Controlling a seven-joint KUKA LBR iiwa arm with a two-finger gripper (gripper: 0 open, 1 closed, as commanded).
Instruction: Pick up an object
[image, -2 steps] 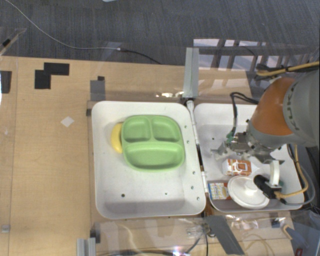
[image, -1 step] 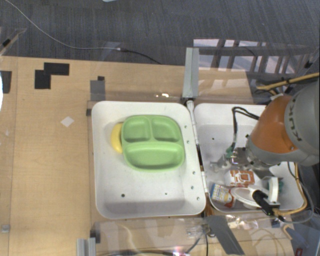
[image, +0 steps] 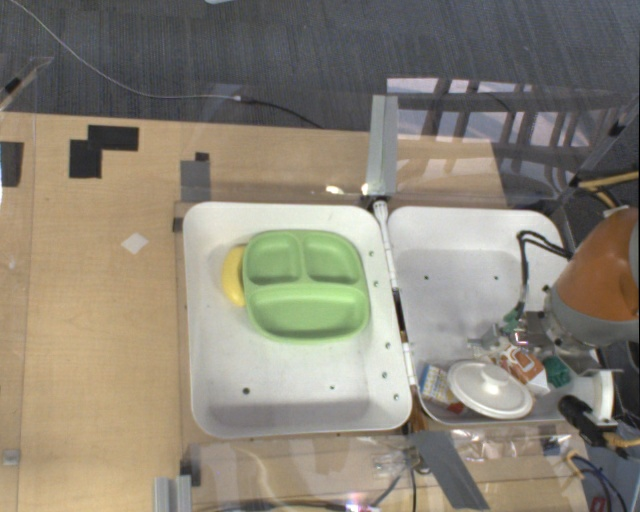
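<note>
A green divided plate (image: 304, 284) lies in the left bin (image: 280, 400), partly covering a yellow object (image: 232, 277) at its left side. In the right bin (image: 450, 270), near the front right corner, lies a heap of small things: a white round lid (image: 488, 389), a small blue and white packet (image: 433, 381), an orange and white item (image: 521, 364) and a green piece (image: 556, 375). The arm with its orange band (image: 605, 275) reaches in from the right, and the gripper (image: 520, 335) is down over this heap, its tips lost among the items.
A metal divider (image: 379, 150) stands behind the seam between the bins. Black cables (image: 540, 245) loop by the arm at the right bin's far right. The wooden bench (image: 90, 330) surrounds the bins.
</note>
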